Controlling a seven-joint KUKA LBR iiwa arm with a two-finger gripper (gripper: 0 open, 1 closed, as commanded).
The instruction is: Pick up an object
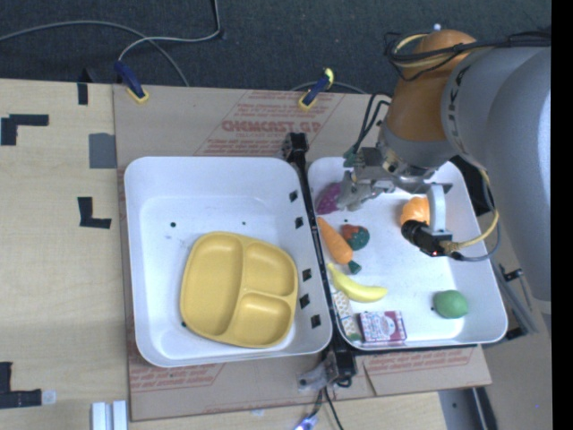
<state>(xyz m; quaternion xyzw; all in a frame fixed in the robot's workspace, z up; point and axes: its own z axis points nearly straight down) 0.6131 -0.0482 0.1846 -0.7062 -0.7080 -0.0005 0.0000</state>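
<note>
My gripper (356, 189) hangs low over the far left part of the right bin (474, 330), under the orange band of the arm. A purple object (327, 198) lies right beside it on the left, partly hidden by it; I cannot tell whether they touch. An orange carrot (336, 241) and a small dark green and red piece (357, 236) lie just in front of the gripper. An orange ball (414, 211) sits to its right, next to the black part of the wrist.
A yellow banana (357, 286), a pink box (381, 327) and a green lime (450, 305) lie along the right bin's near side. The left bin (148, 186) holds a yellow divided plate (240, 288). The black divider (307, 213) runs between the bins.
</note>
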